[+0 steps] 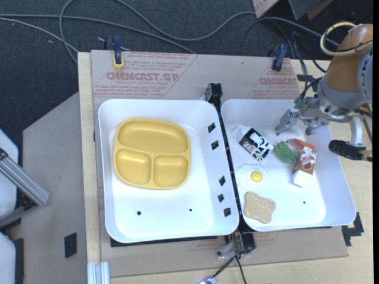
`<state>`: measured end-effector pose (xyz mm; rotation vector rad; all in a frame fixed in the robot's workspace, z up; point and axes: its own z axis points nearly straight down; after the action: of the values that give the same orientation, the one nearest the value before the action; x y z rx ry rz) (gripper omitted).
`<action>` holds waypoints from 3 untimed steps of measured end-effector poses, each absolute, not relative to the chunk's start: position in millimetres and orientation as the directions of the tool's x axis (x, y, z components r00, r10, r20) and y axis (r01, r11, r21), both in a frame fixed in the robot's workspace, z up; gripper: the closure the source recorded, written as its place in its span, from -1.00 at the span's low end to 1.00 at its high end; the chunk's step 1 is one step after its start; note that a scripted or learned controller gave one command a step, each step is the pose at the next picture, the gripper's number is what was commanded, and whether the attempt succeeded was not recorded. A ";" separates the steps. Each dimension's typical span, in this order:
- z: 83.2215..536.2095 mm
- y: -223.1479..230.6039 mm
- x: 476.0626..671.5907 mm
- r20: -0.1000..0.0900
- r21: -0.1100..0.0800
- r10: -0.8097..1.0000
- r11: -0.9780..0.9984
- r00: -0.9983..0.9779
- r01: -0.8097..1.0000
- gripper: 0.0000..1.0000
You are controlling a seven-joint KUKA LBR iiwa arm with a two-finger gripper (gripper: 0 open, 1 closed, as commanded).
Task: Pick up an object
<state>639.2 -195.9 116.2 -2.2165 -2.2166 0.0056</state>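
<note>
The right bin (331, 212) holds several small things. A black-and-white packet (254, 144) lies near its left wall, with a green leafy piece (284, 151) and a red-and-white packet (304, 161) to its right. A small yellow piece (256, 176) and a tan bread slice (259, 207) lie nearer the front. My gripper (298, 125) hangs over the back of this bin, just behind the green piece and the red-and-white packet. Its fingers are spread open with nothing between them.
A yellow divided plate (153, 152) sits in the left bin (172, 218). A black divider (222, 158) with clips runs between the bins. Blue clamps (118, 51) hold the board at the back. Cables cross the dark floor behind the bench.
</note>
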 end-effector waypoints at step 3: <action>244.9 -199.1 658.9 -0.003 0.008 1.000 0.002 -0.002 1.000 1.00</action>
<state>658.9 -199.1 244.9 -2.2247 -2.2287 -0.0055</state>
